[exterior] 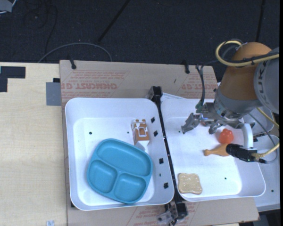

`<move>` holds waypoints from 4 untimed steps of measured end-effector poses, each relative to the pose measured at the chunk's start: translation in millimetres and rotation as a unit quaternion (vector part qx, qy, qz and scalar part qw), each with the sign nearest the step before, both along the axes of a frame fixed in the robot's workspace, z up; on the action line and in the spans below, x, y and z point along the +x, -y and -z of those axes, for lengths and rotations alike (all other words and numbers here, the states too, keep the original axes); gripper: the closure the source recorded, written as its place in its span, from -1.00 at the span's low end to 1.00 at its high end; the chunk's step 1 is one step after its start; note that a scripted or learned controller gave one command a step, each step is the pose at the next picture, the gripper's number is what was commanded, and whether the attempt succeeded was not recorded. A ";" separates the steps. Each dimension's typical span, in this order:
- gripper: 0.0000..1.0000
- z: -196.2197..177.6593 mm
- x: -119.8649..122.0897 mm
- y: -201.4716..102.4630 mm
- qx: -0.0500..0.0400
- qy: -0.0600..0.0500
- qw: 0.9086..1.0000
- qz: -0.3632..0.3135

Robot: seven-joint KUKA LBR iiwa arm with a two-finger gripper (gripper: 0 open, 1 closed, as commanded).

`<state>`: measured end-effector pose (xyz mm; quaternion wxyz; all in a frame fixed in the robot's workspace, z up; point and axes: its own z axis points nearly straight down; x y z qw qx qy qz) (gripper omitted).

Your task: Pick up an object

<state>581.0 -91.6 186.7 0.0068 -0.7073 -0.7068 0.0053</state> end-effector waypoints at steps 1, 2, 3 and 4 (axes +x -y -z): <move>-1.00 -7.7 3.0 0.3 -0.001 0.007 1.000 -0.001; -1.00 36.0 5.1 0.2 -0.001 0.005 1.000 -0.001; -1.00 99.8 -0.8 0.5 0.000 0.004 1.000 0.000; -1.00 99.6 -1.6 0.7 0.000 0.006 1.000 0.002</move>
